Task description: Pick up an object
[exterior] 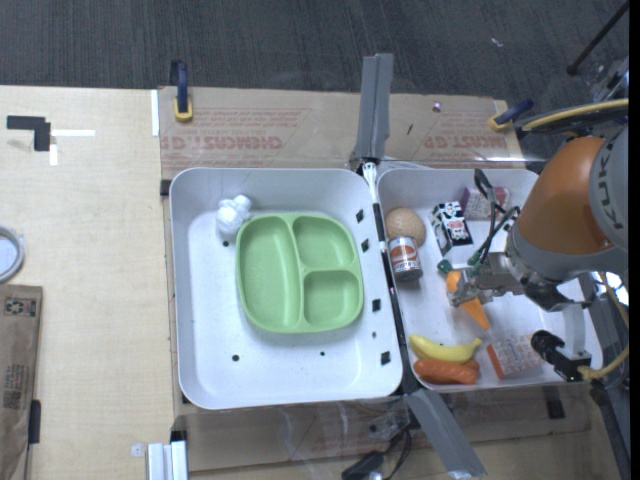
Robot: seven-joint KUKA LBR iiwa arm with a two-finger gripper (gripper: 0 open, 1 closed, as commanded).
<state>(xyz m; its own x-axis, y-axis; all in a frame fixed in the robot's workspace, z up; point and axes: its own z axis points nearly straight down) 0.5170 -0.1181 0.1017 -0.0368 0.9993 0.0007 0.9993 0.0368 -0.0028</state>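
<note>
Right bin (pixel 432 183) is crowded: small can (pixel 405 257) and brown ball (pixel 405 224) hug the divider, banana (pixel 445 348) and red pepper (pixel 446 371) line the near wall. Open floor sits mid-bin. Left bin (pixel 200 298): green tray (pixel 300 271) fills the center, bare strips around it.

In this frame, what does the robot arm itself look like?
The arm is bulky and rounded, with a large orange band above grey wrist housing. A small dark metal gripper sits at its tip. Black and yellow cables run beside it near the right bin.
</note>
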